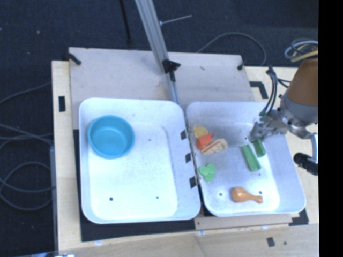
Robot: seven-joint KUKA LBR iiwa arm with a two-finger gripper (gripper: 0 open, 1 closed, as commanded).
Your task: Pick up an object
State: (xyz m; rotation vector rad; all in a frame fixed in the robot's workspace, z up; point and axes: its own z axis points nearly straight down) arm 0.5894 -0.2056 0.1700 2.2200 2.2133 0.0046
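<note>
Over right bin [278,197], hand [256,139] above green block [250,157]; grip state unclear.

Two shallow white bins: left bin [128,197] and right bin [230,116], smooth moulded plastic look, faint sheen, light speckling on floors. Round blue bowl [111,136]: glossy plastic. Long green block [250,157], small green lump [207,171], orange pear-shaped toy [245,195]: smooth, plastic-like, slight gloss. Pale wooden desk [128,234]: matt, board-like. Slanted aluminium rail [151,23]: ribbed bare metal. Dark floor covering [32,15]: rough, carpet-like weave. Pincer [259,135]: dull grey metal.
</note>
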